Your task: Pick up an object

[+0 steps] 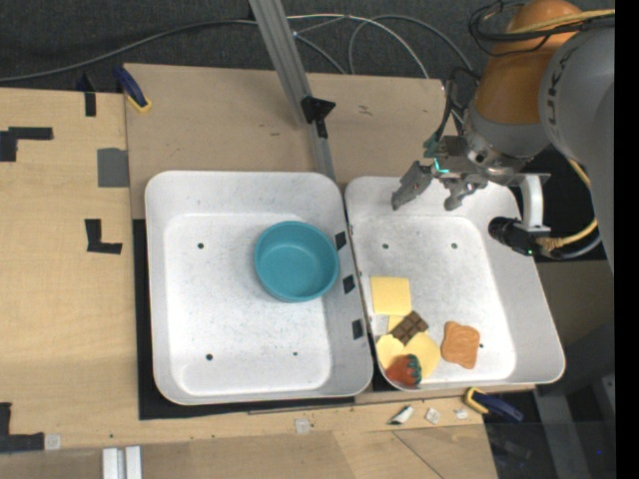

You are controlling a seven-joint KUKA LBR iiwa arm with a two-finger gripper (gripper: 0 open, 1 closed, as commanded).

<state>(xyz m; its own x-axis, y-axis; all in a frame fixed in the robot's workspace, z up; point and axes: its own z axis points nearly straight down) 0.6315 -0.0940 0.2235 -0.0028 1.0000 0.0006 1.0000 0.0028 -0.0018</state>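
Observation:
My gripper [433,194] hangs over the far edge of the right bin [519,297], its two grey fingers [408,192] spread apart with nothing between them. Well below it, at the bin's near side, lie several small items: a pale yellow square block [390,293], a brown chocolate-like piece [407,327], a yellow round piece [423,349], a red strawberry-like item [403,369] and an orange waffle-like piece [460,344]. A blue bowl [295,259] sits in the left bin [190,307].
A slanted grey metal pole [290,68] crosses the bench behind the bins. Cables [349,38] trail along the back. Blue-and-yellow clamps [132,88] grip the board's corners. The arm's body [544,78] stands over the right bin's far right corner.

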